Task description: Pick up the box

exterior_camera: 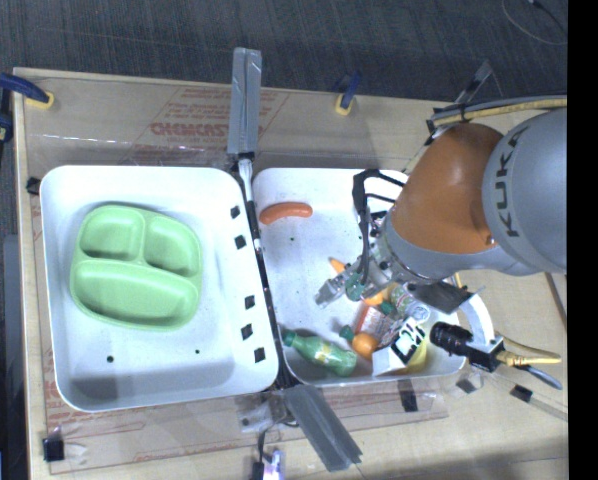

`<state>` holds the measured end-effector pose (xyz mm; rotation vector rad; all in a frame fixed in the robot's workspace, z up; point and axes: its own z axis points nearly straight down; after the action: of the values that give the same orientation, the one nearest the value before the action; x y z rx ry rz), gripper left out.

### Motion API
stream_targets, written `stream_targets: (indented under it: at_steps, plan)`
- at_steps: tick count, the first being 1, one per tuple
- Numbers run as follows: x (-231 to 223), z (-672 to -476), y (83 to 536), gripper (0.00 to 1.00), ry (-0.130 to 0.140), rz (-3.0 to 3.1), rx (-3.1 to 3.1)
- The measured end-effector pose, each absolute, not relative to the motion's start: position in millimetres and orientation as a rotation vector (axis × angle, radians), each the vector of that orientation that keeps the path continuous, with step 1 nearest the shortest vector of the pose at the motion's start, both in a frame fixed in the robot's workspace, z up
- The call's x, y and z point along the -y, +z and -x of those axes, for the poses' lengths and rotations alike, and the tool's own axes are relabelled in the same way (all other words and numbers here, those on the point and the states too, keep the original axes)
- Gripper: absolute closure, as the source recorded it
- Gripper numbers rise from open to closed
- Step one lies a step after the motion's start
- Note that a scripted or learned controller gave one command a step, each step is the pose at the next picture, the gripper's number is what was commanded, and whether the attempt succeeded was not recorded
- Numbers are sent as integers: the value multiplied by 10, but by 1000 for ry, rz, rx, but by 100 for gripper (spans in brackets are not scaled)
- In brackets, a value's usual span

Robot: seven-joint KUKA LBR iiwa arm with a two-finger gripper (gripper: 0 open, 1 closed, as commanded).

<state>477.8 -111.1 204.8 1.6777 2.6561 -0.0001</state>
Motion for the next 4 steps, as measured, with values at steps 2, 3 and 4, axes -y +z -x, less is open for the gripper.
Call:
stream_targets:
  at_steps: [2, 3, 4]
  plan:
    - [795, -5046, 1911, 100, -3, -1715, -2636]
    - [1401, -5112, 1058, 100, -2, -1582, -2718]
    - [371, -5468, 1923, 100, 1, -1568, -2723]
